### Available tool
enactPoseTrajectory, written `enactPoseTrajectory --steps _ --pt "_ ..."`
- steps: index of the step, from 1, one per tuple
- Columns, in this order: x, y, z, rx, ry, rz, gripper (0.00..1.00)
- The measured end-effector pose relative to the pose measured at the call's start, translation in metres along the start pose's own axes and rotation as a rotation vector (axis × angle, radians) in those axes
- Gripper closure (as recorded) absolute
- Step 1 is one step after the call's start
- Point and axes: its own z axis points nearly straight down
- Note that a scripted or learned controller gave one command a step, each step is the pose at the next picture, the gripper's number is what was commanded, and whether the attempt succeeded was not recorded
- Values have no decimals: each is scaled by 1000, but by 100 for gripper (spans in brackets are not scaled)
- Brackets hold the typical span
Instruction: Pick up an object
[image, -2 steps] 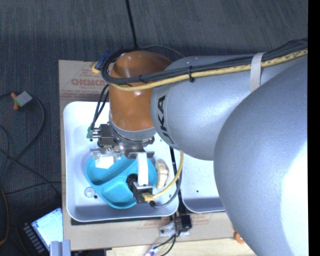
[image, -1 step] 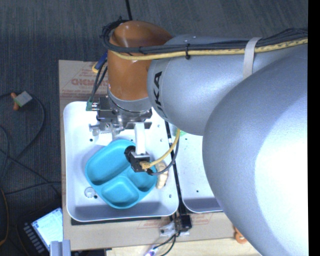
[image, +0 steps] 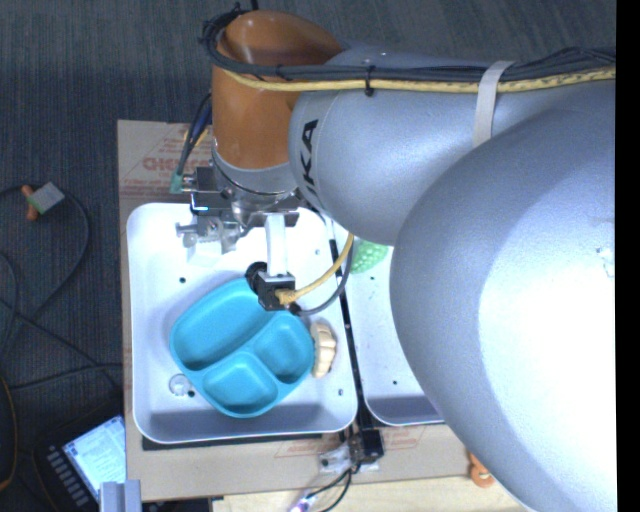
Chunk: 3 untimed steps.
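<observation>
End effector (image: 212, 228) above left bin (image: 150, 270); can't tell if open or closed.
Blue dish (image: 240, 352) looks light, stiff, slick: pinch rim.

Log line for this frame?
claw: over far end of left bin | blue divided dish: lying in that bin | cream object: beside dish

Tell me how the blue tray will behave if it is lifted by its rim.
The blue tray looks like moulded plastic, so it is probably stiff and light for its size. Its smooth, glossy surface may be slippery. It is wide and shallow, so held by one rim it would likely tilt rather than stay level.
</observation>
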Motion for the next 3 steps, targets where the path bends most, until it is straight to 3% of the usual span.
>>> enactPoseTrajectory --steps 1,2,3 --pt "0 -80 13 2 0 0 100" --pt "-3 -2 -37 -2 0 1 100" --pt "0 -90 15 3 -1 0 100"
